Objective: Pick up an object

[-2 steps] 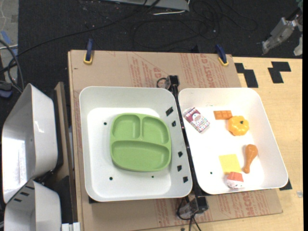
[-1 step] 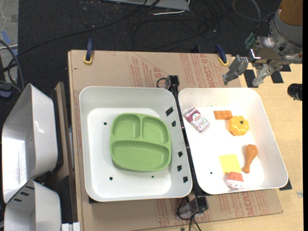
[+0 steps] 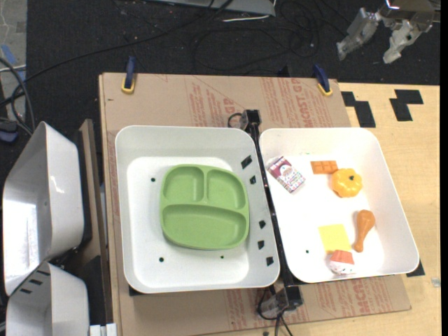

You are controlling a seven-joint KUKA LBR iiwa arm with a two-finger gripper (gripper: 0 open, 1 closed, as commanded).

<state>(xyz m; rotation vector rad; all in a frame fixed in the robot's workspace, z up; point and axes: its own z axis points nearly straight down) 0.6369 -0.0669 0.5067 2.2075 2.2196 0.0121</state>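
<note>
Claw (image 3: 378,39) hangs spread wide and empty, well beyond the surface, while the right bin (image 3: 392,187) holds a small packet (image 3: 286,173), then a light, stiff-looking drumstick (image 3: 362,227), probably easiest gripped across its narrow shank.

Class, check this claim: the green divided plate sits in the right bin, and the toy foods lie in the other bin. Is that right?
Not quite. The camera view shows the green divided plate in the left bin; the toy foods, such as the drumstick, lie in the right bin.
</note>
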